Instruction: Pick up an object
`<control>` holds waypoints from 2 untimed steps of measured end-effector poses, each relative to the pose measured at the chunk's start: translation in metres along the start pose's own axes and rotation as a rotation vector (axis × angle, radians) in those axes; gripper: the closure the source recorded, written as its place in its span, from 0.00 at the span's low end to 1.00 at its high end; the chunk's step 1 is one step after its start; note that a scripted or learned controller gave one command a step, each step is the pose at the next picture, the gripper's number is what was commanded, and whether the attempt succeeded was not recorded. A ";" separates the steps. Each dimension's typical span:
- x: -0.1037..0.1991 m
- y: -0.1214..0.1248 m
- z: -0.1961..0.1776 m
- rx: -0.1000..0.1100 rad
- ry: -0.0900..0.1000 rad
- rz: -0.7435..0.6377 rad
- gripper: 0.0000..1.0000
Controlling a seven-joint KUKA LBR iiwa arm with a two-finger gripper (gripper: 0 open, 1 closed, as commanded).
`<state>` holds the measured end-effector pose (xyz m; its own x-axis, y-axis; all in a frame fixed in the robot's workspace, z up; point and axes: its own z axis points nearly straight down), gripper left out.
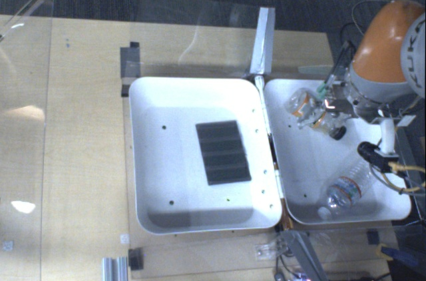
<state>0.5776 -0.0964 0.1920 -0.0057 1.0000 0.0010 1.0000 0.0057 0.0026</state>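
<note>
The light wooden surface (73,160) carries two shallow white bins side by side. The left white bin (153,140) holds a dark ribbed rectangular block (223,152), lying flat near the bin's middle and slightly turned, well apart from every wall.

The right white bin (299,166) receives the grey arm with the orange band (386,46), which enters from the right and hangs over the bin's far right part. The gripper (326,114) sits low at the arm's end, above the far portion of this bin. Its fingertips are lost against the items beneath, so whether it is spread or pressed together cannot be told.

A clear plastic bottle (346,190) lies on its side near the bin's front right corner, cap end toward the front wall, well apart from the gripper. A crumpled clear wrapper with orange markings (301,103) lies near the far left of the same bin, just beside the gripper; contact between them cannot be determined. A small dark object (338,133) lies just in front of the gripper.
</note>
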 end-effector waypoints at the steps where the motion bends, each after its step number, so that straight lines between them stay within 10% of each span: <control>1: -0.034 0.075 0.105 -0.007 -0.003 -0.097 0.00; 2: -0.033 0.077 0.093 -0.013 -0.002 -0.099 1.00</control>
<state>0.6553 -0.1285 0.0994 -0.1042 0.9946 -0.0022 0.9944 0.1042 0.0156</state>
